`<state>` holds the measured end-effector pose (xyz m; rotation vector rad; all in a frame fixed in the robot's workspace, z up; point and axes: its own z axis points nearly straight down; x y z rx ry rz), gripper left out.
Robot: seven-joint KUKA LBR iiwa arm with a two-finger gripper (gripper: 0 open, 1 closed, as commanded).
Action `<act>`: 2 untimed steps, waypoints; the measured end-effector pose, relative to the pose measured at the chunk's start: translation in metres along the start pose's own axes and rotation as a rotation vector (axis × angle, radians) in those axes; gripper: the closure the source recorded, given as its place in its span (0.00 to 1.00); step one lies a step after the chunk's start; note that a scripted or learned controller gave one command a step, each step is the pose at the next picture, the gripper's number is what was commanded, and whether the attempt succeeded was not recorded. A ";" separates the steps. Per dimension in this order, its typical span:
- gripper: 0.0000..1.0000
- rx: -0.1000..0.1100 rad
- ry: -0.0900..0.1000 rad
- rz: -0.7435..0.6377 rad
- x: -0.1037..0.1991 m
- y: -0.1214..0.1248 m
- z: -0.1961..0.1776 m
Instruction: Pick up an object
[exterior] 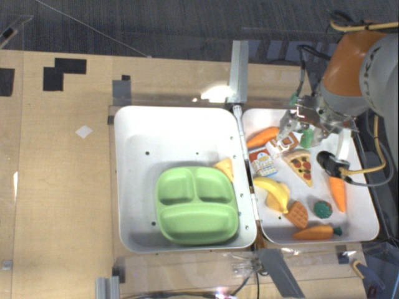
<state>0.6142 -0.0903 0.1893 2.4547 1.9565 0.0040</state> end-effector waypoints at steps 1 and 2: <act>0.00 -0.012 0.002 -0.045 -0.014 -0.020 0.079; 0.00 -0.052 0.003 -0.096 -0.053 -0.067 0.083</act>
